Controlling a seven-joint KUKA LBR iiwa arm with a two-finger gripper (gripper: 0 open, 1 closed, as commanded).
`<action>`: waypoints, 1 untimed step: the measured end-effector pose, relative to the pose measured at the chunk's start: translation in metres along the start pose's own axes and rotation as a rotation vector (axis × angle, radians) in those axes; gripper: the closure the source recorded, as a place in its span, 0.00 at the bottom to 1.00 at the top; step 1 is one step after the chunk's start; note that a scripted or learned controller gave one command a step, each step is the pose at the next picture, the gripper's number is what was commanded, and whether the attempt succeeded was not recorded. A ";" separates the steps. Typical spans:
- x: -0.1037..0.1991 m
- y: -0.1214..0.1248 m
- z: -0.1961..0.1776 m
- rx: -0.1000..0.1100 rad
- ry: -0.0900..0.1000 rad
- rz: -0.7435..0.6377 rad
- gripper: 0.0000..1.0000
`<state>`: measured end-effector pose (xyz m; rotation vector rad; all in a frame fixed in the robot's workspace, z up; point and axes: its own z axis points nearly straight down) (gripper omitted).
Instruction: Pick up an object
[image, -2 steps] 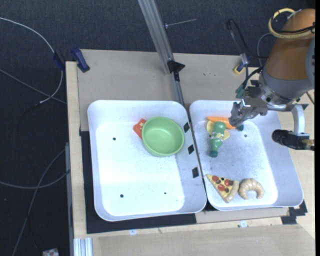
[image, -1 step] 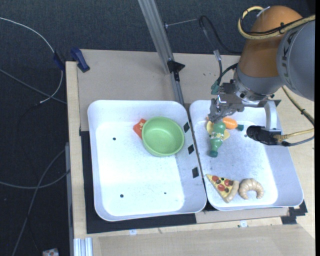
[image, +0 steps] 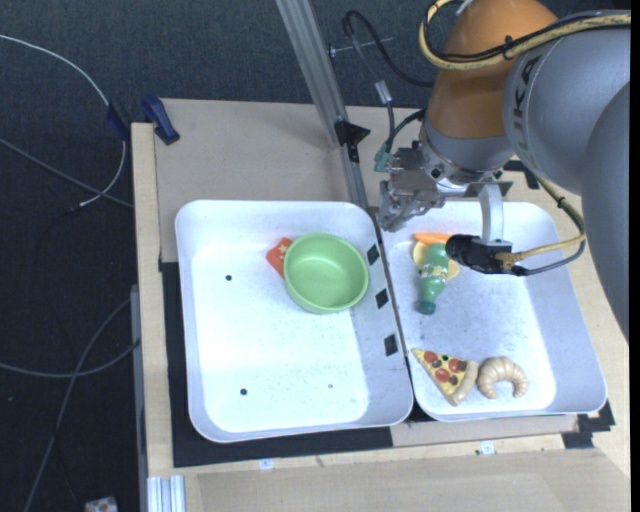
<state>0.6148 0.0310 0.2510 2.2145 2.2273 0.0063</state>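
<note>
Camera view, looking down at a slant, has the gripper poised at the far left corner of the right bin, close to the divider where the two bins meet. Whether its jaws are spread or pressed together cannot be told from this angle, since the wrist body covers most of them; nothing can be seen held between them.

The nearest candidate for picking is the green bottle-shaped toy, which lies just in front of and slightly to the right of the gripper as the camera sees it, toward the near edge of the bench. Its long axis runs roughly from far to near in the bin, with the narrow end pointing near. A yellow piece and an orange piece sit touching or overlapping its far end, so a clean grasp probably calls for closing across the narrow middle of the toy, with the jaws set crosswise to that axis.

Farther off, near the front wall of the right bin, lie a pizza slice toy and a croissant toy, just beside each other. In the left bin, a green bowl rests partly over a red object, well apart from the gripper across the divider.
</note>
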 end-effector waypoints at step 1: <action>0.054 0.015 -0.005 0.000 0.001 -0.001 1.00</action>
